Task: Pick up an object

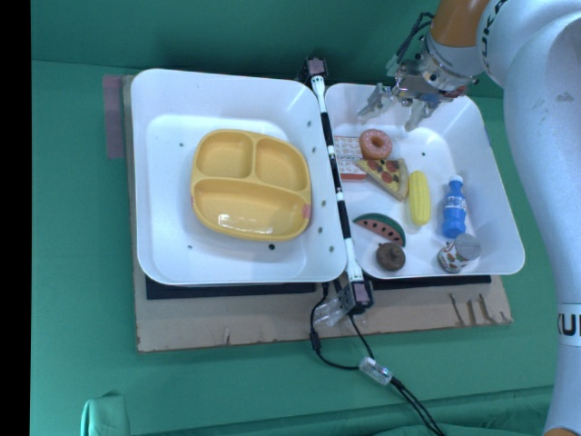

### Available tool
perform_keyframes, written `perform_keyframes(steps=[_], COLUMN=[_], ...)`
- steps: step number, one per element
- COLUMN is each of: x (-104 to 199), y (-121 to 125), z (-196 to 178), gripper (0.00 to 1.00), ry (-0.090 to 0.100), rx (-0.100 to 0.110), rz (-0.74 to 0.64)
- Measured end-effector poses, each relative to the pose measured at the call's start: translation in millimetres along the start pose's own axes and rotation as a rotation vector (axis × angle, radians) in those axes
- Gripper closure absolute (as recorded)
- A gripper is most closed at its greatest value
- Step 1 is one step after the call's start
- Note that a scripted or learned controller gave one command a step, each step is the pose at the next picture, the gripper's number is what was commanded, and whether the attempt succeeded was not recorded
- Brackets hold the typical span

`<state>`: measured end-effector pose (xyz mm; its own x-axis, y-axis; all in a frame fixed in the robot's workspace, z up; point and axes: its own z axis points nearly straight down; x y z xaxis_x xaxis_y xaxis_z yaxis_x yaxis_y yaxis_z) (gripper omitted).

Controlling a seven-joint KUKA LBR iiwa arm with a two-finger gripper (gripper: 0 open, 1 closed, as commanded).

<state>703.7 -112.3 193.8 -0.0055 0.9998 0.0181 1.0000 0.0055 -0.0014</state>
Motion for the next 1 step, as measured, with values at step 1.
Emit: perform_keyframes(steps=[1], x=[9.2], y=[1.7], z=[-13.2], gripper=[1.00], ry=[0.017], rx=[0.001], rz=[0.000])
